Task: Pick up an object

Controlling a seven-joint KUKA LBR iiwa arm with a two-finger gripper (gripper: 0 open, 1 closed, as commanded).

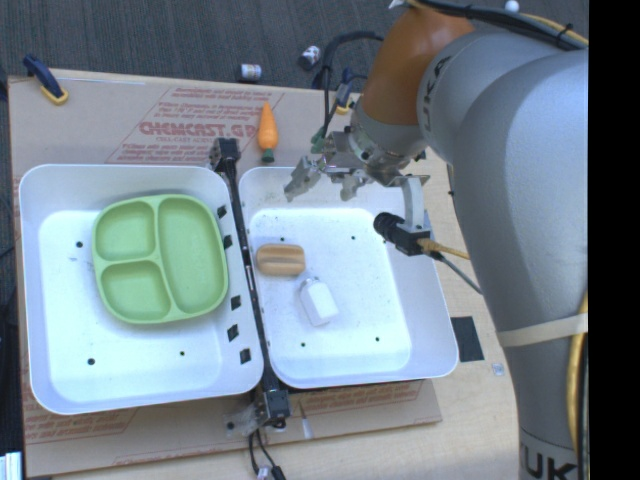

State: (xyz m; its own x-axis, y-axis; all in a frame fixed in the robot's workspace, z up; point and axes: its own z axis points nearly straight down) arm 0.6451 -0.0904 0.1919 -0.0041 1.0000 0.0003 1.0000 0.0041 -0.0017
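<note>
From the overhead camera, two shallow white bins are sitting side by side on a sheet of printed cardboard. The left bin is holding a green divided plate, lying flat toward the bin's upper middle with its three compartments facing up. The right bin is holding two small things near its left side — a tan, bun-like object lying close to the seam between the bins, and a white block lying just below and to the right of it, the two near each other but apart.

The grey arm is reaching in from the right, its orange band sitting above the wrist, and the gripper is hanging over the upper rim of the right bin. Its two fingers are standing spread apart, and nothing is showing between them; both objects in the bin are lying well below it, untouched.

Beyond the bins, an orange carrot-shaped toy is lying on the cardboard just above the right bin's upper left corner — clear of the gripper. A blue and yellow clamp is gripping the cardboard's upper left corner.
</note>
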